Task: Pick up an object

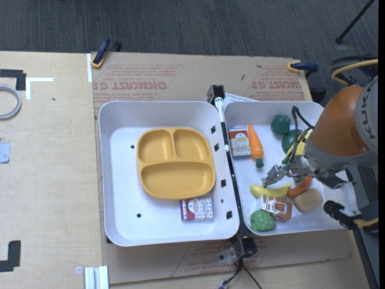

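Green round broccoli-like toy (pixel 263 220) lay at the right white bin's (pixel 255 109) front edge | yellow plastic banana (pixel 270 191) lay just behind it, directly beneath the jaws (pixel 275 174) | jaws spread, grasping nothing | yellow divided plate (pixel 175 161) sat in the left white bin (pixel 114 161) beside a small red-and-white carton (pixel 197 209).

Robotics lab, cardboard-topped bench (pixel 48 161), clamps (pixel 100 53), cables (pixel 352 68), carpeted floor (pixel 210 11)
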Tool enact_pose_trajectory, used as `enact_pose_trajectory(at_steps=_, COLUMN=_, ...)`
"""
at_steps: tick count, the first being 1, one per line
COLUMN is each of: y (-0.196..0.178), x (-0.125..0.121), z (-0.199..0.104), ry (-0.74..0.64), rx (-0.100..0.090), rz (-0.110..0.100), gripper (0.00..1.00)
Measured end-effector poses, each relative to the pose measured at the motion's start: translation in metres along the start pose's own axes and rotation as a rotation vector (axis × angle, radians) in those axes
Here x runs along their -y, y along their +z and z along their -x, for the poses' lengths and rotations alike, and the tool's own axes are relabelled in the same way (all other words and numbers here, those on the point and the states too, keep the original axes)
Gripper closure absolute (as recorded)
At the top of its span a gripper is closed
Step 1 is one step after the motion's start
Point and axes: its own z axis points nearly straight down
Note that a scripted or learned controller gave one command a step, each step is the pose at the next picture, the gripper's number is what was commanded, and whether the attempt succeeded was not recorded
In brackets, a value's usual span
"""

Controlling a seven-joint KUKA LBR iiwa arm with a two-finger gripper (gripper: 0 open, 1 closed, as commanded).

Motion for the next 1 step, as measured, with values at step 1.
enact_pose_trajectory(at_steps=1, y=-0.0099, x=-0.001, z=0.0005, ry=0.004, rx=0.0, rz=0.002, gripper=1.0)
